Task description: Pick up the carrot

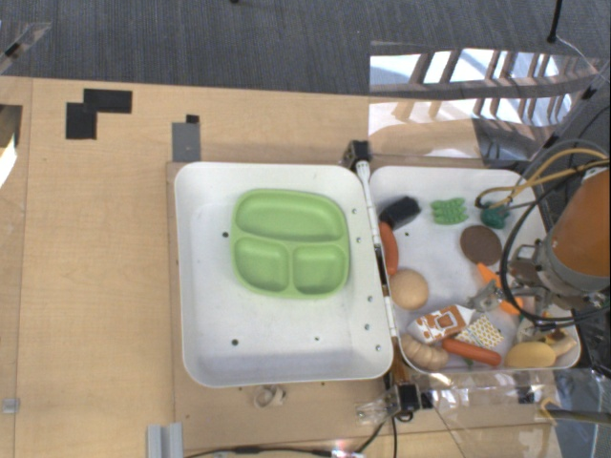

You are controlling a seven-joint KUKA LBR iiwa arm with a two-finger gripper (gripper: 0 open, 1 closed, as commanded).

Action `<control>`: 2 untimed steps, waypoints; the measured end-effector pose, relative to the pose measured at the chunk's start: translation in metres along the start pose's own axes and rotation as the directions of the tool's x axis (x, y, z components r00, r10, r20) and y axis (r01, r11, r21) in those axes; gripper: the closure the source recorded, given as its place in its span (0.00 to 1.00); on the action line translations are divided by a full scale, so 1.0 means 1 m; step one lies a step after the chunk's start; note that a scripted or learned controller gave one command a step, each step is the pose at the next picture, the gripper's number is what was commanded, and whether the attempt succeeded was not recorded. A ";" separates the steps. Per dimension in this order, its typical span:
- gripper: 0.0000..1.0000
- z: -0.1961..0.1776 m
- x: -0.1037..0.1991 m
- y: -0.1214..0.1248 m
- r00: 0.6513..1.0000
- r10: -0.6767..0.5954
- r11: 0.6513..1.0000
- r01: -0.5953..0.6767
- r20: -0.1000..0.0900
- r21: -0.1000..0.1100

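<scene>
A light wooden counter (95, 256) was seen carrying two white bins. The left bin (205, 332) held a green plate (289, 241) with three compartments, lying near the bin's middle. The right bin (430, 175) lay just right of the plate's bin, the two rims touching.

Nearest to the right of the green plate, a red sausage (388, 246) was laid along the right bin's near wall, with a black object (399, 210) just above it. Further right of the plate, and lower, a beige ball (410, 289) was found. Beyond it lay a green toy (449, 210), level with the plate's top edge, and a brown disc (480, 244).

The carrot (471, 352) was placed well right of the green plate and below its lower edge, lying flat near the bin's front wall beneath a small patterned box (441, 325).

The gripper (501, 299) was positioned further right of the plate, above the carrot and apart from it, with nothing seen held. Whether it was released or clenched could not be told. The grey arm (582, 237) with its orange band was seen furthest right of the plate.
</scene>
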State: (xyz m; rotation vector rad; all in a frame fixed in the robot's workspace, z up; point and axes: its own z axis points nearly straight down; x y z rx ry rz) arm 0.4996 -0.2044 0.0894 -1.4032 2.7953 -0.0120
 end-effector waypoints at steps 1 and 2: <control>1.00 -0.014 -0.005 -0.004 1.000 -0.006 1.000 0.006 0.007 0.013; 1.00 -0.120 -0.039 0.031 0.998 0.062 0.998 -0.062 0.002 0.005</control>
